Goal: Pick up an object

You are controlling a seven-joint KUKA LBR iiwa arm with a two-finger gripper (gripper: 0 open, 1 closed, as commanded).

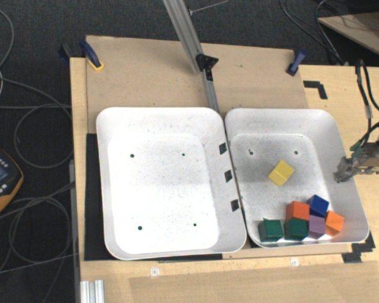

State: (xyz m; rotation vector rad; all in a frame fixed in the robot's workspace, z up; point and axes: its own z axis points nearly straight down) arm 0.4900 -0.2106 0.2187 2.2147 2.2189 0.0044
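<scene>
A yellow block lies alone in the middle of the right bin. In that bin's front right corner several blocks crowd together: an orange one, a blue one, a purple one, a second orange one and two green ones. My gripper is low at the right bin's right rim, to the right of the yellow block and above the cluster in the picture. Nothing shows in its grasp.
The left bin sits beside the right one, with black clips along their shared edge. A slanted metal pole rises from the back of the bench. Blue clamps hold the board's far corners. Cables hang at the right.
</scene>
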